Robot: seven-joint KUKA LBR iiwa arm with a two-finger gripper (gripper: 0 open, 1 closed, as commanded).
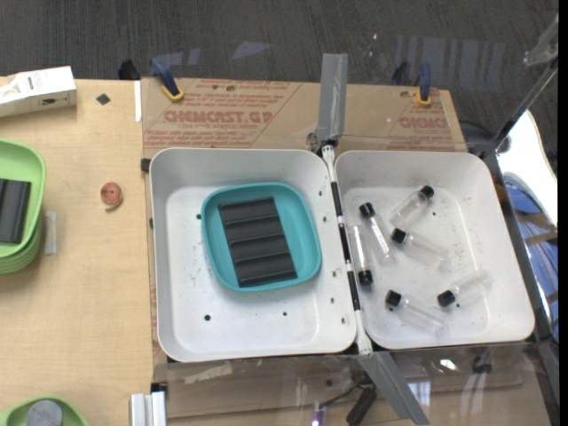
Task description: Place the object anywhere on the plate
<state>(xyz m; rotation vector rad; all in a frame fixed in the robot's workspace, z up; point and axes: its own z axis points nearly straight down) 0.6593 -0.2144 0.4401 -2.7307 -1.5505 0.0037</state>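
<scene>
A teal square plate (pixel 213 218) lies in the left white bin (pixel 173 291), a little left of that bin's middle. A black ridged slab (pixel 257 242) covers most of the plate's floor. Several clear vials with black caps lie scattered in the right white bin (pixel 501 238): one near the back (pixel 414 204), one by the left wall (pixel 374 231), one along the divider (pixel 359 257), one in the middle (pixel 419 244), and two toward the front (pixel 410 310) (pixel 463 291).
Cardboard (pixel 231 114) lies behind the bins, held by clamps. A grey post (pixel 333 96) stands at the bins' shared back edge. On the wooden bench to the left are a green tray (pixel 22 224), a small red disc (pixel 110 193) and a white box (pixel 35 90).
</scene>
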